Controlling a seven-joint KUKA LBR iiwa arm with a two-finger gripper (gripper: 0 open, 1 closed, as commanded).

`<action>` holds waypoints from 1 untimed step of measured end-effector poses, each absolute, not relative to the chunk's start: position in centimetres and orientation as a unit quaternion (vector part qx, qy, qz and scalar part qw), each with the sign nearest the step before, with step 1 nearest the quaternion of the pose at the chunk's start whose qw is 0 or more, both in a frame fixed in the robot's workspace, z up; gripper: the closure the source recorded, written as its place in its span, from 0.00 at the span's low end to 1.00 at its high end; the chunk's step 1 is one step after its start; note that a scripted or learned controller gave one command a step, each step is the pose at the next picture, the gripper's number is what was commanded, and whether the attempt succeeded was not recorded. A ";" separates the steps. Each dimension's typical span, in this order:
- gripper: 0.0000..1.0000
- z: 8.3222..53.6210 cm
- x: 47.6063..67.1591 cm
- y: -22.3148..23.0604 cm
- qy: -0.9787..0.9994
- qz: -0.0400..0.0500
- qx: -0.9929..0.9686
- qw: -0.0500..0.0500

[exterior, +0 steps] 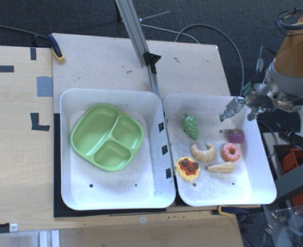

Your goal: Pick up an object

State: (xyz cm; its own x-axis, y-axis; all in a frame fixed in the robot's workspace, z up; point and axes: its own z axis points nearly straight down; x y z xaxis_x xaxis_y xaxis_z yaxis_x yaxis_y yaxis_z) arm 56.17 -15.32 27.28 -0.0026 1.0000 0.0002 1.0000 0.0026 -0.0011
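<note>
Six small toys in right bin [254, 187]. Pincer [233, 108] hovers over bin's upper right, nothing between fingers; whether parted or closed, cannot tell. Nearest: purple piece [236, 136], just below pincer. Grapes [190, 127] farther, off to left. Short drop should suffice, I'd say.

Below me, 2 shallow white bins sit side by side, walls touching in the middle. The left bin [65, 138] holds 1 green plate [106, 137] with 3 compartments, lying flat toward its left half. The right bin [261, 161] is speckled with dark grit. Both rest on a pale board [100, 60]. A metal pole [133, 22] slants in from the far side, ending at a black bracket [151, 58]. A yellow-and-blue clamp [56, 47] is at the board's far-left corner. A thin cable [213, 30] loops far right. A grey tape patch [44, 86] marks the wooden table [12, 138] at left.
</note>
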 end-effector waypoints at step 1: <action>0.00 27.3 56.2 -15.3 -0.708 0.000 -0.706 0.000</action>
State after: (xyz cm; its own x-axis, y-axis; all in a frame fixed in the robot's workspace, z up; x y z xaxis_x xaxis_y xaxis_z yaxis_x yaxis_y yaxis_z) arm 56.17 -15.33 27.29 -0.0022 1.0000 0.0004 1.0000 0.0022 -0.0010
